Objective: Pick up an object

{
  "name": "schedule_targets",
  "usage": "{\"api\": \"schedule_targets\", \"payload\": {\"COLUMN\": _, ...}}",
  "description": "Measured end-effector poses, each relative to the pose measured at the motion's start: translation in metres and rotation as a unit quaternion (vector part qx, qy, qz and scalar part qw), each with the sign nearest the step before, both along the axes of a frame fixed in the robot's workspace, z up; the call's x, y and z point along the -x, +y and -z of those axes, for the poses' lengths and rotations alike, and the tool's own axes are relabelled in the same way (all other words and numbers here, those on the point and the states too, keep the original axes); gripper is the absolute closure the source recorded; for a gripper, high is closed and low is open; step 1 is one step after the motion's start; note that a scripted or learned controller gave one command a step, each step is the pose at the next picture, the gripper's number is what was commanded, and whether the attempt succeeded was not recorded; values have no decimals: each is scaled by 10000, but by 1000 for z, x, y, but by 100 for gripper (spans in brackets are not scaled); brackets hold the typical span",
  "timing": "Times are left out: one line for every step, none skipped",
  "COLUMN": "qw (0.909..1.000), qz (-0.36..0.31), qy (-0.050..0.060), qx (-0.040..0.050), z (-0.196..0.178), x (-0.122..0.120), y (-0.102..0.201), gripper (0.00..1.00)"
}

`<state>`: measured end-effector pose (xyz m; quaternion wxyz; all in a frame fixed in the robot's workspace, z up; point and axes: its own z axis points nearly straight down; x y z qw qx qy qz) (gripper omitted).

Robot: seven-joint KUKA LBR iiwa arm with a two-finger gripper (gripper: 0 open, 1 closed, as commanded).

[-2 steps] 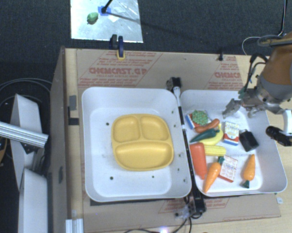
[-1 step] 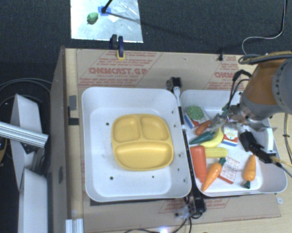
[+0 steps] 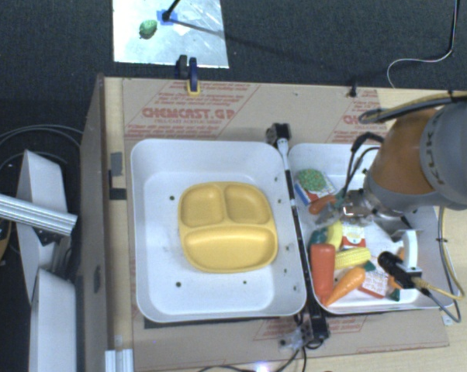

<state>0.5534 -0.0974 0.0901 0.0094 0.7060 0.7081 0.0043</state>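
Reaching in from the right, the arm (image 3: 420, 161) is seen low over the right bin (image 3: 338, 155), with the gripper (image 3: 356, 208) set among the toy food. Whether anything is gripped cannot be told. A yellow corn cob (image 3: 352, 257) lies just below it, long axis running left to right, beside a carrot (image 3: 344, 284) slanting toward the near rim.

Divided plate (image 3: 226, 227) in left bin (image 3: 157, 177)
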Motion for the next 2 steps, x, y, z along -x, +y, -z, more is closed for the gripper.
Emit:
{"api": "schedule_targets", "payload": {"qw": 10000, "qz": -13, "qy": -7, "qx": -33, "z": -11, "x": -2, "y": 3, "gripper": 100}}
{"api": "schedule_targets", "payload": {"qw": 10000, "qz": -13, "qy": -4, "qx": -34, "z": -11, "x": -2, "y": 3, "gripper": 0}}
